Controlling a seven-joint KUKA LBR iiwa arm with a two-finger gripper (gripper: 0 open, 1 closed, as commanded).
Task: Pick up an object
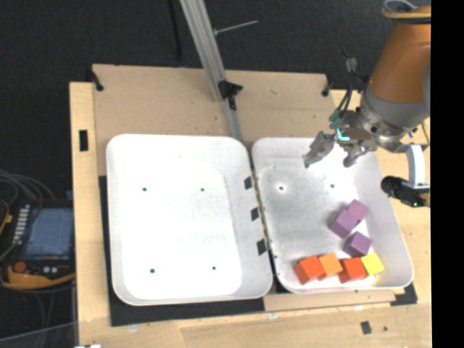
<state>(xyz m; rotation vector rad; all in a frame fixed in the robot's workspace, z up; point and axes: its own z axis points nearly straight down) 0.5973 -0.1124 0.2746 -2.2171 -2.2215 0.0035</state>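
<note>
camera view: right bin (pixel 290 216) holds blocks (pixel 341 256) (six).

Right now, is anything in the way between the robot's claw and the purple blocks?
Nothing visible is. The gripper hangs open over the far part of the right bin. Between it and the nearest purple block lies only bare white bin floor. The other blocks sit past it, toward the near rim.
</note>
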